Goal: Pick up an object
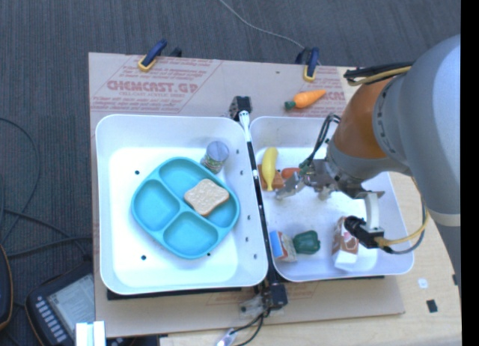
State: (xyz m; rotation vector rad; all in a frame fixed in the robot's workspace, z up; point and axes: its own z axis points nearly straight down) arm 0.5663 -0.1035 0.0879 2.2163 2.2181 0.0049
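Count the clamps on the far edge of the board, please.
2. One blue-and-yellow clamp sits at the far left of the board; the second clamp sits at the far middle, near the toy carrot.

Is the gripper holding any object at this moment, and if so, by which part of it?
It cannot be told. The gripper is low in the right bin, right beside the banana and a small orange-red item, but no grasp is clearly visible.

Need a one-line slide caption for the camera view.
KUKA arm's tool low in the right bin beside a yellow banana; blue divided plate with toast in the left bin.
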